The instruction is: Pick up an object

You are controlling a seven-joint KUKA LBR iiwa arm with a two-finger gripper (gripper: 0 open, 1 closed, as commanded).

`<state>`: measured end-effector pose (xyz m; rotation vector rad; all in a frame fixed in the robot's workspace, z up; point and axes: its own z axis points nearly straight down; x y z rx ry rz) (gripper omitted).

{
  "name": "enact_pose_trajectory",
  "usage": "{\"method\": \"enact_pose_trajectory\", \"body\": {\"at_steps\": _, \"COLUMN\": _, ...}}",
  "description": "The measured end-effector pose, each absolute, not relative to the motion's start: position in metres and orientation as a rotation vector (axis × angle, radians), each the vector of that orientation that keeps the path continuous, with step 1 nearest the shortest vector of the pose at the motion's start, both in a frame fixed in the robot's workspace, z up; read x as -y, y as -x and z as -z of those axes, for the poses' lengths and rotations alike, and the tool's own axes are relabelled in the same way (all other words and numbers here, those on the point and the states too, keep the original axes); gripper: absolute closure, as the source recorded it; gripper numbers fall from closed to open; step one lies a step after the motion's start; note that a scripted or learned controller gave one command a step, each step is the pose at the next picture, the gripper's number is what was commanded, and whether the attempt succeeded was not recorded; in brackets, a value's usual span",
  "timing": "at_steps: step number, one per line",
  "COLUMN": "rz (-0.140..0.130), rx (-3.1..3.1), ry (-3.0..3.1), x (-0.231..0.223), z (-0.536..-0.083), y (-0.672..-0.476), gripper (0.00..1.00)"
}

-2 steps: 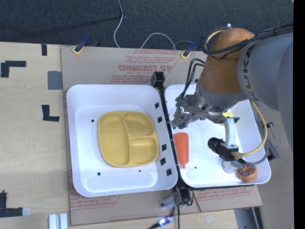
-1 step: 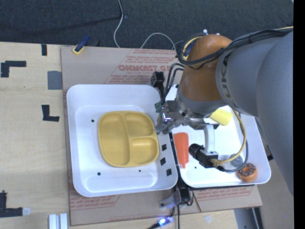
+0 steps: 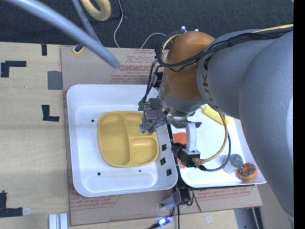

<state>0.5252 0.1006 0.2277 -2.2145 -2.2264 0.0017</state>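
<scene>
Pale wood covers the tabletop [image 3: 28,142], marked with black tape shapes, and a brown cardboard sheet [image 3: 128,63] printed with red lettering, of which "CHEMICAL" can be made out, lies under two white bins. The left bin [image 3: 81,175] holds a yellow divided tray [image 3: 119,140] with three compartments, lying flat near the bin's middle. The right bin [image 3: 209,178] holds a brown frosted doughnut [image 3: 247,171] in its near right corner, a small clear cup [image 3: 234,160] just beside it, an orange item [image 3: 180,138] partly hidden by cabling, and a yellow object [image 3: 212,112] mostly under the arm. The grey arm [image 3: 257,89] with its orange band [image 3: 183,56] reaches across the right bin. Its pincer [image 3: 150,120] sits at the tray's right rim, by the divide between bins; whether it is apart or together cannot be told.
</scene>
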Motion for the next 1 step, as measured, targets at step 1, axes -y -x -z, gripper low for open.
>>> {"method": "enact_pose_trajectory", "body": {"at_steps": 1, "rz": -0.003, "rx": 2.224, "ry": 2.217, "x": -0.0988, "z": -0.2274, "y": -0.5251, "gripper": 0.00}}
